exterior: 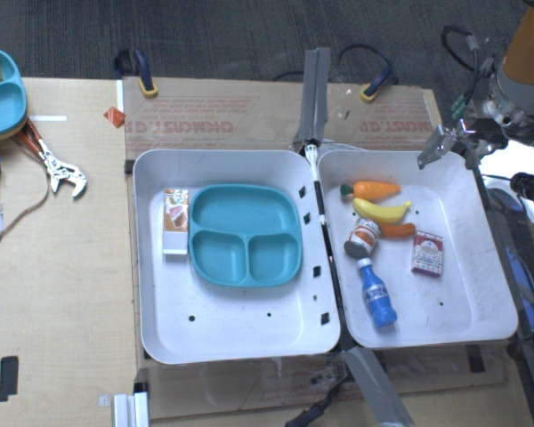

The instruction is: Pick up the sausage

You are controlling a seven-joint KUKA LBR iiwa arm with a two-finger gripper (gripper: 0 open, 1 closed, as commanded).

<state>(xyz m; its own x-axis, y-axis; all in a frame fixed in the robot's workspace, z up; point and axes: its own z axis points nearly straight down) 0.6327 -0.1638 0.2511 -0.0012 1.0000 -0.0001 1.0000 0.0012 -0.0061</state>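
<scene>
Sausage [397,230] lies in right bin [481,318], touching banana's [382,209] near side w/ can [364,237] just left, so hand [454,145], empty above bin's far-right rim w/ fingers apart, should descend straddling it lengthwise.

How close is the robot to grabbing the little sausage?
Nothing looks done yet. The sausage lies in the right bin, tucked against the banana. The gripper hangs over the bin's top right corner, apart from the sausage, with nothing between its fingers. Left to do: move over the sausage, come down, close on it and lift.
</scene>
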